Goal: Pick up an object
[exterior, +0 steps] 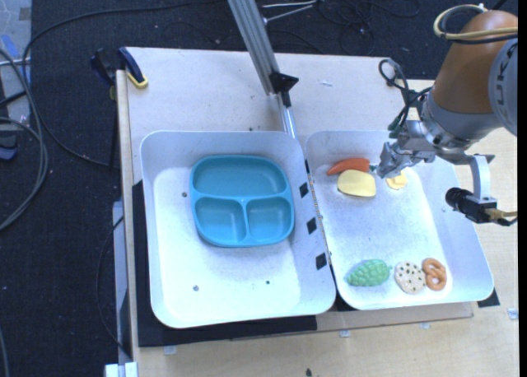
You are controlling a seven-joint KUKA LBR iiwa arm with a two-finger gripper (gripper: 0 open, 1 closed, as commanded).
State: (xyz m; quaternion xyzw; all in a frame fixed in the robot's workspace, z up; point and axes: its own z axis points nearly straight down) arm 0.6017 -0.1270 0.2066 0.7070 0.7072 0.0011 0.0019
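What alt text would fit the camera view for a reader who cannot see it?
The gripper hangs low in the right bin beside a yellow piece and an orange piece; a green item, cookie and pretzel lie nearer. The left bin holds a blue tray.

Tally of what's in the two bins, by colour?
Blue: 1, divided tray in the left bin
Orange-red: 1, piece
Yellow: 2, large piece, small piece
Green: 1, bumpy piece
Tan: 1, cookie
Brown-orange: 1, pretzel
Total: 7
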